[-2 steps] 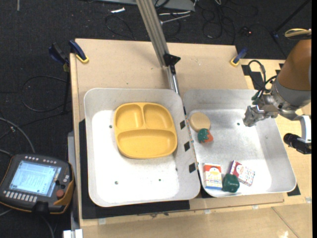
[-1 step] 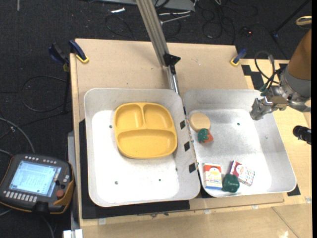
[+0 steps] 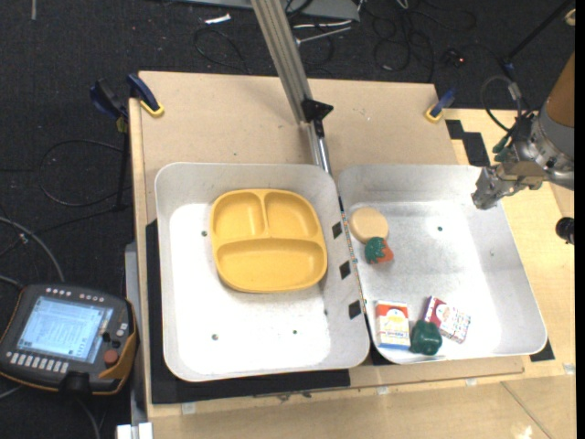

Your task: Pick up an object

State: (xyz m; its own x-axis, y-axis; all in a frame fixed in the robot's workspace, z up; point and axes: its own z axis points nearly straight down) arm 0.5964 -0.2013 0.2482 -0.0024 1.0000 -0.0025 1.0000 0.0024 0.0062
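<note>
The right bin (image 3: 484, 245) holds a round tan piece (image 3: 368, 223) near its left wall, with a small green and red toy (image 3: 378, 251) just below it. Near the front edge lie a white carton with red and blue print (image 3: 393, 325), a dark green lump (image 3: 425, 338) and a red and white packet (image 3: 449, 319). My gripper (image 3: 487, 192) hangs at the right bin's far right rim, well away from all of these. Nothing shows between its fingers.
A yellow divided plate (image 3: 268, 240) lies in the left bin (image 3: 183, 273). A slanted metal pole (image 3: 285, 48) rises from between the bins at the back. A teach pendant (image 3: 64, 335) sits on the floor to the left. Clamps mark the bench's back corners.
</note>
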